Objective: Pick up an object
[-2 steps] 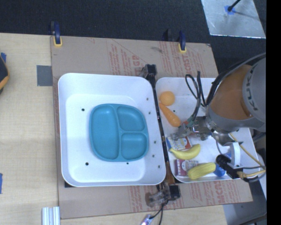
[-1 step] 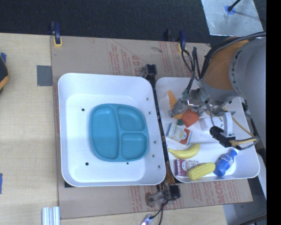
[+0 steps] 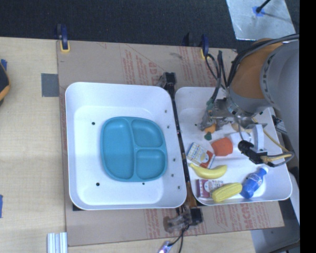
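Note:
The grey arm with its orange band [image 3: 253, 75] reaches in from the right over the right bin [image 3: 187, 101]. Its gripper [image 3: 217, 119] hangs low over the bin's upper part, just above a small orange piece [image 3: 211, 127] and a small green piece [image 3: 207, 136]. Below it lie a red-orange object [image 3: 223, 146], a banana [image 3: 209, 170], a corn cob [image 3: 226, 192], a blue bottle [image 3: 253, 183] and two printed packets [image 3: 198, 153] [image 3: 204, 185]. I see nothing clearly held between the fingers.
The left bin [image 3: 79, 141] holds a blue divided plate [image 3: 132, 148]. Black cables and a black part [image 3: 253, 151] hang off the wrist over the right bin's right side. Clamps sit on the bench's back edge [image 3: 63, 38].

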